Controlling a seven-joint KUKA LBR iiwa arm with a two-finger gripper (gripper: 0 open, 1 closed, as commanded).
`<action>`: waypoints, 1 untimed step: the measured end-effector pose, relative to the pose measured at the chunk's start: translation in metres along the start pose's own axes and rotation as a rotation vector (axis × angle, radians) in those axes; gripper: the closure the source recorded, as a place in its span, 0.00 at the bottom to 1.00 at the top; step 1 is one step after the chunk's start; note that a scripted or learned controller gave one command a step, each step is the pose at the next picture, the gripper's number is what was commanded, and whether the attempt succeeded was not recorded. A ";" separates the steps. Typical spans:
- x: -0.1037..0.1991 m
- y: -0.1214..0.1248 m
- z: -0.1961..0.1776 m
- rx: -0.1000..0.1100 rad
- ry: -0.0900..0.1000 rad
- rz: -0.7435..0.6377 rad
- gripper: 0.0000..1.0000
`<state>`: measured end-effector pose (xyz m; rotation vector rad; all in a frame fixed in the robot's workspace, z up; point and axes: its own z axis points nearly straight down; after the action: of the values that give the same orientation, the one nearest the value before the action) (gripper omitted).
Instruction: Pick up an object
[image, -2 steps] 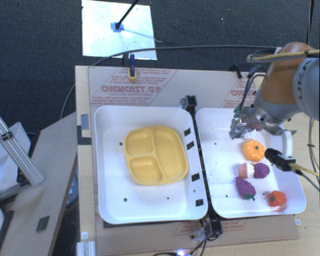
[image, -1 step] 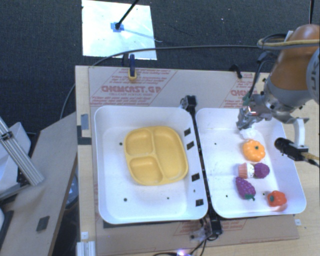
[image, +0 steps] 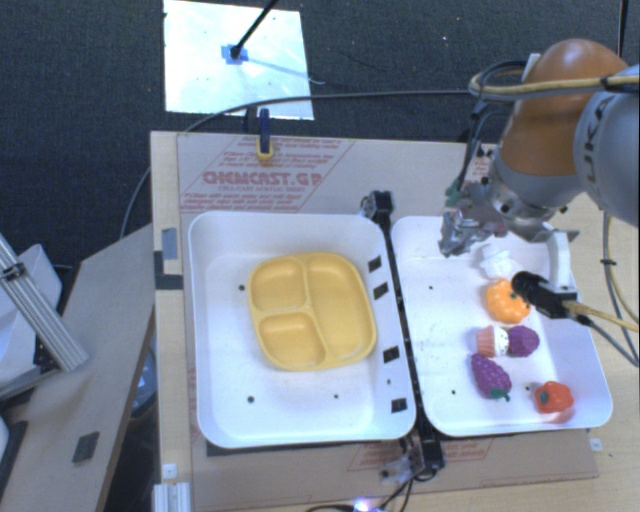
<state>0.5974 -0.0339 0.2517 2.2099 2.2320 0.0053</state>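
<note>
Right bin (image: 440, 400): white object (image: 496, 263) beside hand (image: 460, 236)

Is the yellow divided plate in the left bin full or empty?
Empty. The yellow plate shows three bare compartments; the toy foods lie in the right bin.

Two bins (image: 230, 420), one tray (image: 310, 308), five toys (image: 507, 302)

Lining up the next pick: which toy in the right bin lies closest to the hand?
The white toy, just below the hand. The orange one, the cupcake, both purple toys and the red pepper lie farther down.
</note>
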 end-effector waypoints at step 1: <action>0.063 -0.003 0.008 0.001 0.001 -0.001 1.00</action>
<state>0.5933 0.0291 0.2441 2.2102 2.2340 0.0045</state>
